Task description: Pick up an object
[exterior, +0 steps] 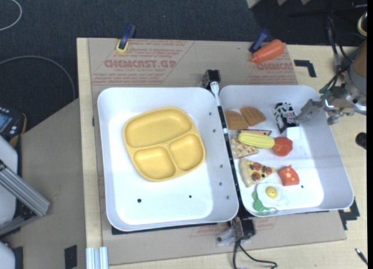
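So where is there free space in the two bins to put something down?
In the left bin, bare floor lies along the front edge, below the yellow plate. In the right bin, the right strip past the tomato and strawberry is bare. Its left half is crowded: corn, pizza, egg.

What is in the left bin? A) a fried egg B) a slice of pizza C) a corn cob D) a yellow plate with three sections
D: the yellow plate with three sections lies alone in the left bin; the toy foods lie in the right bin.
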Robot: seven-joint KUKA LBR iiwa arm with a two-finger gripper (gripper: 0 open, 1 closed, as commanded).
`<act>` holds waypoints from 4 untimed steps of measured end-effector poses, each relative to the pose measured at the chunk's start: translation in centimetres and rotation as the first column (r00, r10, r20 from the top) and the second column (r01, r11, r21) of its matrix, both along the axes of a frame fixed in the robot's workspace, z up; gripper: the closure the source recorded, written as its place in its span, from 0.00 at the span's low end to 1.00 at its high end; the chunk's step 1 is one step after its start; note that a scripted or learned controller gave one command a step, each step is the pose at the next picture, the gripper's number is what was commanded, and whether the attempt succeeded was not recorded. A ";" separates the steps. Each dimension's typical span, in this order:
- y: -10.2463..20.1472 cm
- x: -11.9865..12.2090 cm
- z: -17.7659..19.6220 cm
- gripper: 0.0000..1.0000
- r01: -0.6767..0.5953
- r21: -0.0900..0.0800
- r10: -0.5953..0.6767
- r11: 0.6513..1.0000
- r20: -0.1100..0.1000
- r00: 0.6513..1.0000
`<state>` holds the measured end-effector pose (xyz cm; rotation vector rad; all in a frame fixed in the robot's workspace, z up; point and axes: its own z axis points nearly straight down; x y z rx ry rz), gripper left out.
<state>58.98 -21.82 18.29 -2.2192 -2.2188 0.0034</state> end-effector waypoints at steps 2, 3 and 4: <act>0.4 0.2 -9.4 0.00 -0.002 0.005 0.002 1.000 0.000 1.000; 0.3 0.2 -8.1 1.00 -0.002 0.000 0.002 1.000 0.004 1.000; 0.0 0.0 -1.8 1.00 -0.001 -0.004 0.001 1.000 0.010 1.000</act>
